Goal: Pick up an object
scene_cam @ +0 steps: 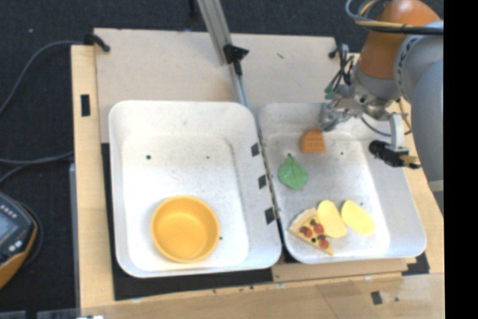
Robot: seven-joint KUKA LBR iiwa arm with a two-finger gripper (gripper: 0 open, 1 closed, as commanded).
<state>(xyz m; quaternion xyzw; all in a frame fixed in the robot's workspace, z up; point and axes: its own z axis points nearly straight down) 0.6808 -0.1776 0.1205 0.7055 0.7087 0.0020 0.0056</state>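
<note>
The gripper hangs just above the small orange block in the right bin; the block looks light and stiff, probably best taken across its flat sides.

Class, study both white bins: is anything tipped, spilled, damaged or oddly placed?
Nothing stands out. The yellow plastic bowl sits upright in the left bin; the green leaf-shaped toy, small orange block and toy pizza slice lie separately in the right bin.

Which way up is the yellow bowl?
Upright. The bowl in the left bin shows its open mouth and inner floor to the camera; nothing visible inside.
</note>
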